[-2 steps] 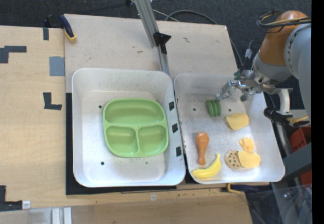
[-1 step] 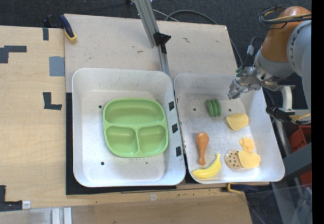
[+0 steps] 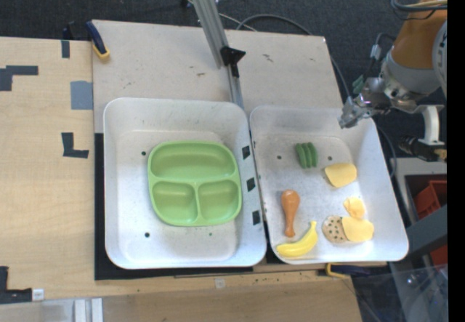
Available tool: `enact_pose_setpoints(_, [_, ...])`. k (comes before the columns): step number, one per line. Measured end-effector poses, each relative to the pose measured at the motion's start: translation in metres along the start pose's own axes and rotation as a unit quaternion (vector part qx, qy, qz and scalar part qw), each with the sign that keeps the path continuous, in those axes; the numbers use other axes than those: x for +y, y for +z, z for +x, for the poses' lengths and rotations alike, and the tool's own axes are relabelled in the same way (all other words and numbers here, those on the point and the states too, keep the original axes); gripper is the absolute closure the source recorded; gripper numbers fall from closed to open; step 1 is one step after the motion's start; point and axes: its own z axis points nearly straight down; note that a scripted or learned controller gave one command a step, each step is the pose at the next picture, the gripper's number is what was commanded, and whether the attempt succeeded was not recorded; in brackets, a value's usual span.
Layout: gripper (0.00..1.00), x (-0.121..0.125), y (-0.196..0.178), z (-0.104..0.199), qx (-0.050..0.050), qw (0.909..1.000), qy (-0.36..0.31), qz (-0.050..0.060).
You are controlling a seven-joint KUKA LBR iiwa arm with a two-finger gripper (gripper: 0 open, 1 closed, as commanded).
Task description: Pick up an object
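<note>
Dark carpet surrounds a pale wooden bench (image 3: 43, 168) seen from above at a slant, with two shallow white bins side by side on it. No brand names, labels or readable writing appear anywhere; dark tape marks on the bench form shapes, not letters.

Left bin (image 3: 120, 190) holds a light green divided plate (image 3: 194, 182) with three compartments. Right bin (image 3: 385, 204) holds small toy foods: a ridged green piece (image 3: 306, 155) near the middle, a yellow wedge (image 3: 340, 174) just to its right, an orange-brown drumstick (image 3: 290, 211) lower down, and a yellow banana (image 3: 299, 243) along the near edge. A speckled cookie (image 3: 333, 228) touches yellow pieces (image 3: 356, 222) in the near right corner; their exact shapes are hard to make out.

Reaching in from the right, the grey arm with its orange band is cut off by the frame. Its gripper (image 3: 349, 115) hovers over the right bin's far right corner, well apart from the foods. It is small and dark, so whether it is open or closed cannot be told; nothing is visibly held.

A metal pole (image 3: 207, 15) slants in from the top.
</note>
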Motion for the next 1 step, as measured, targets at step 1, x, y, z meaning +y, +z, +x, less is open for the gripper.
enact_pose_setpoints(1, [1.00,0.0016,-0.0513,0.0001,0.000,1.0000,0.000,0.000])
